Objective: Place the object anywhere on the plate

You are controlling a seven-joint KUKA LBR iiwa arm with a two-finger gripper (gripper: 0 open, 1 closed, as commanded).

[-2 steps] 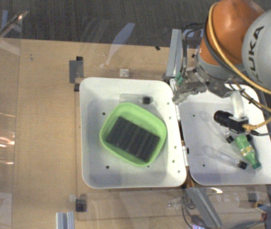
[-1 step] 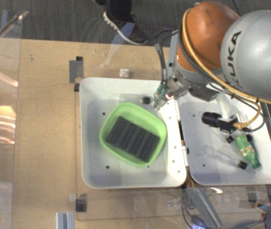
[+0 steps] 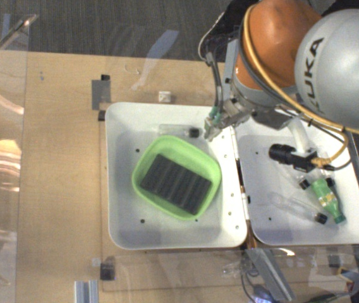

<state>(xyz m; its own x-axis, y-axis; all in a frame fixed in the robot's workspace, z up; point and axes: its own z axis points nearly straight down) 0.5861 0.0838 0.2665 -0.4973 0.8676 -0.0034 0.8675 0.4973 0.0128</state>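
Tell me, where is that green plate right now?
The green plate sits in the left bin, about in its middle and a little toward the right bin, with the gripper above its upper right corner.

This is a robotics lab or test cell, not a home or shop. A pale wooden bench [image 3: 47,188] fills most of the frame, with dark grey carpet [image 3: 103,11] running along the top. Two shallow white bins [image 3: 119,232] sit side by side at the centre and right, fixed in place by small black brackets [image 3: 101,93] at the corners. A large grey industrial arm [image 3: 337,49] marked KUKA, with an orange band, enters from the upper right, trailing cables. Clear plastic shielding [image 3: 2,62] catches reflections at the left edge.
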